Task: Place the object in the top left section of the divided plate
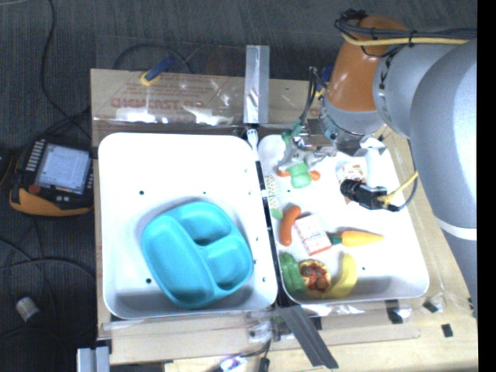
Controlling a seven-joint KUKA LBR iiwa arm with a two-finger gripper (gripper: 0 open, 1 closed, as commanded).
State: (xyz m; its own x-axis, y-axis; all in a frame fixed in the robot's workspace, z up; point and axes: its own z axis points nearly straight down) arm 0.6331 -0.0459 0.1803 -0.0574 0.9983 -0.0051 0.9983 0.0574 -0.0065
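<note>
Pincer: lowered over the far left corner of the right bin, at the end of the grey arm with its orange band, which enters from the right. Its metal tip sits low, close to the bin floor. At this slant, whether it is spread or closed cannot be told, and nothing can be seen to be pinched in it.

Small orange piece with a green end: lies on the bin floor just nearer the camera than the pincer tip, touching it or nearly so; which of the two cannot be judged.

Other contents of the right bin, all apart from the pincer: a reddish sausage lying at a slant beside the left wall; a white and red carton just right of it; an orange and yellow carrot-like piece pointing right; along the near wall, a green item, a red mottled item and a banana, set close together.

Blue divided plate: rests in the left bin, toward its near side, turned at an angle, well apart from the pincer.
</note>
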